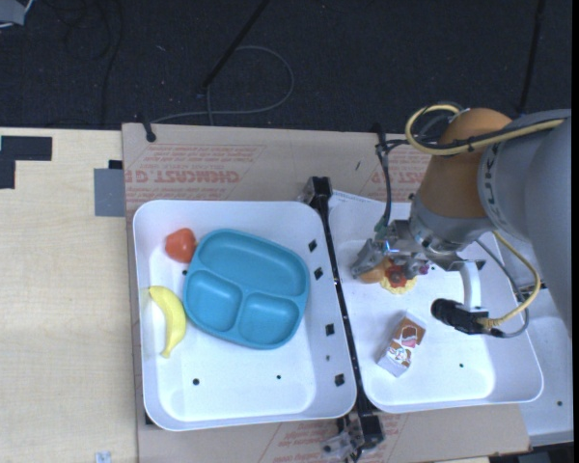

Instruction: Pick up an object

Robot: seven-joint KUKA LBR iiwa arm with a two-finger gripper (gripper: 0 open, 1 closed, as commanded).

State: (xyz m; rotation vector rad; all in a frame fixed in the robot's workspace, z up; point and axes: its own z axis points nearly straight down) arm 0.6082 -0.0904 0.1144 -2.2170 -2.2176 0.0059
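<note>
Camera view: single fixed camera, mounted above the worktop (pixel 48 287), looking down at a slant; moderate distance; takes in both white bins (pixel 232 394) side by side; arm (pixel 521 181) enters from right.

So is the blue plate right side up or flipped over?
Right side up. The blue divided plate in the left bin shows its three hollow compartments facing upward.

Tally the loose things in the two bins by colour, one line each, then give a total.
Blue: 1, the divided plate in the left bin.
Yellow: 1, the banana beside it.
Red-orange: 1, the small round fruit.
Brown and white: 1, the small carton in the right bin.
Yellow and red: 1, the small toy under the gripper.
Total: 5
</note>
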